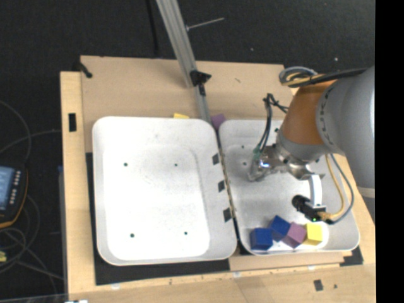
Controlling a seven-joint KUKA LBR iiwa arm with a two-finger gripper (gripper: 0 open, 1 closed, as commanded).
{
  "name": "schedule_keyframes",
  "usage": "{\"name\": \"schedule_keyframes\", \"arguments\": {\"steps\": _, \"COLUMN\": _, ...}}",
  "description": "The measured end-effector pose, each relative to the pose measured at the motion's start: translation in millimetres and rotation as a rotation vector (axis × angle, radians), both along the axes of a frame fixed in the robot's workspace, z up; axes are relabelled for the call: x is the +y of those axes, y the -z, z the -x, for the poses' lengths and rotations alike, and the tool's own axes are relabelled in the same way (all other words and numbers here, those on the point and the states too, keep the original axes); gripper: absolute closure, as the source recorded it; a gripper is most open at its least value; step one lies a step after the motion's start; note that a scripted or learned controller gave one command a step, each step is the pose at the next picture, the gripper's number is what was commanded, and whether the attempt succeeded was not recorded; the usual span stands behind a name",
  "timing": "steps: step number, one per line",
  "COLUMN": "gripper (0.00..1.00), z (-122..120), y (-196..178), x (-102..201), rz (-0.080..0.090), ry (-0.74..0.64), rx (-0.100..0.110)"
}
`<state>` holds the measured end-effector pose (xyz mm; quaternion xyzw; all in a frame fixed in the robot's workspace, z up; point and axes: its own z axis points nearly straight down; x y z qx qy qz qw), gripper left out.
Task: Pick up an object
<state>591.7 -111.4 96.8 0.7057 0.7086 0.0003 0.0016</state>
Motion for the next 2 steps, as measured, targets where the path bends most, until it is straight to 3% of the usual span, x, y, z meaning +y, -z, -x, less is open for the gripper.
{"name": "schedule_keyframes", "arguments": {"steps": 2, "gripper": 1.00, "z": -2, "y": -23, "x": -5, "rz": 0.001, "ry": 0.010, "rx": -0.009}}
